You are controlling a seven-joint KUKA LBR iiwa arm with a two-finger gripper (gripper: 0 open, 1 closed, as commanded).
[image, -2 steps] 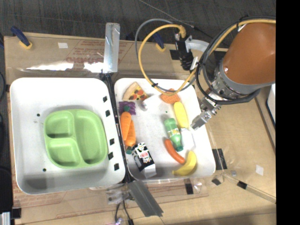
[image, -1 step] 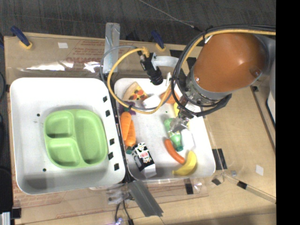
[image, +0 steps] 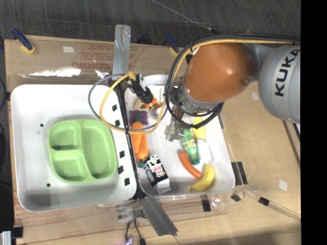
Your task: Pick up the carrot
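The grey arm hangs over the right bin, its pincer, whose state I cannot tell, near the carrot by the bin's left wall, probably a light, stiff, smooth toy best pinched across its middle.

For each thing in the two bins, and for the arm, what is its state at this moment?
carrot: lying flat by the bin's left wall, not held.
banana: lying in the bin's near right corner.
orange-red vegetable: lying beside the banana.
green bottle: lying on its side.
milk carton: lying tilted near the front wall.
green tray: flat in the left bin.
pincer: above the right bin, apart from the carrot.
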